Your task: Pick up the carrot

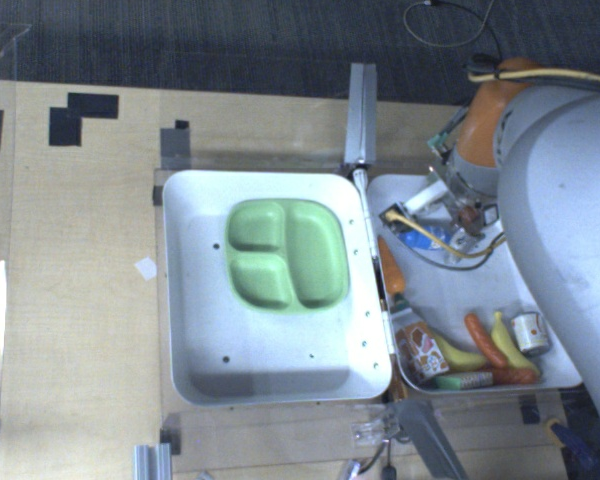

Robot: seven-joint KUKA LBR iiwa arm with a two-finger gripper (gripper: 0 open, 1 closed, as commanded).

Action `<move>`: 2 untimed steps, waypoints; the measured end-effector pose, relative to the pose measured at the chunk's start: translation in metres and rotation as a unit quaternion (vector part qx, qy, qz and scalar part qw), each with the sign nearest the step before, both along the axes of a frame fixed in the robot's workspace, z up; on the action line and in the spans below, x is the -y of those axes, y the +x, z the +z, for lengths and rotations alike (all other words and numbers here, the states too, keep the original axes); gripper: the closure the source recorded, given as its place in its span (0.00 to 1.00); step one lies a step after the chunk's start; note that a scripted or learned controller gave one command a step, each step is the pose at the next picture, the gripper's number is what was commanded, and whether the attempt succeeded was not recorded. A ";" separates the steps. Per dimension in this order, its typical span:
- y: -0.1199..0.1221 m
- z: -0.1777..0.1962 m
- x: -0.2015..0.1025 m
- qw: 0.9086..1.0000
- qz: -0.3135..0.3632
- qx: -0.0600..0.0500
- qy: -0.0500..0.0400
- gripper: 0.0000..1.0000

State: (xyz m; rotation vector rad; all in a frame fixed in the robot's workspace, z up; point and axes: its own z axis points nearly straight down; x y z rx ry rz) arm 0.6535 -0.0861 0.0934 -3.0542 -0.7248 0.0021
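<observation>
Pincer (458, 225) hangs near carrot (390, 267) lying against bin wall (384, 306).

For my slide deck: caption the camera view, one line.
Gripper hovers over the right bin, carrot lying by its left wall.

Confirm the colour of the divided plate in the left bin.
Pale green divided plate; the camera view shows it best.

The grey arm (570, 238) is reaching in from the right of the camera view, its thick last link lying broad along that side and running from the lower right up toward the top. The orange band (483, 128) is sitting at the upper right, above the wrist (460, 173). The wrist is bending downward from it, and the gripper (466, 218) is hanging just below, pointing down.
</observation>
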 end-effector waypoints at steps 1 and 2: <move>0.001 0.008 -0.002 1.000 0.004 -0.002 0.001 1.00; 0.008 0.097 0.025 0.999 0.035 0.000 -0.001 1.00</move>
